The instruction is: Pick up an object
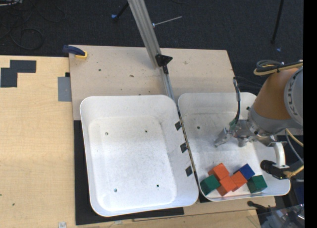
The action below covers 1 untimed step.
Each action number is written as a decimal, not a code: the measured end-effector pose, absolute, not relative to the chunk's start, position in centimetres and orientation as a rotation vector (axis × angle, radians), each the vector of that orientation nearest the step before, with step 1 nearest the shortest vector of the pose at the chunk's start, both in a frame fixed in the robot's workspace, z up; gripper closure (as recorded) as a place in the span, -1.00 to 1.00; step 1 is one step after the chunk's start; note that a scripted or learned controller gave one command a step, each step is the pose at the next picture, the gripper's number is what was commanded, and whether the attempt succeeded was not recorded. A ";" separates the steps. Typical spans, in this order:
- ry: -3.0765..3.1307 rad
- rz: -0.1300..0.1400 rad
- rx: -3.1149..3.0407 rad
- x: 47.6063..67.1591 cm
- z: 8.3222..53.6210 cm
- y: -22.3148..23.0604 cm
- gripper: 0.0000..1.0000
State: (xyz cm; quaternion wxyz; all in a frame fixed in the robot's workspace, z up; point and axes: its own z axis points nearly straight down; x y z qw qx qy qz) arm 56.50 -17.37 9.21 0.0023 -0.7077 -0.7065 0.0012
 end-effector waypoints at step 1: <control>-2.209 0.002 -2.229 56.5 10.4 -17.5 1.00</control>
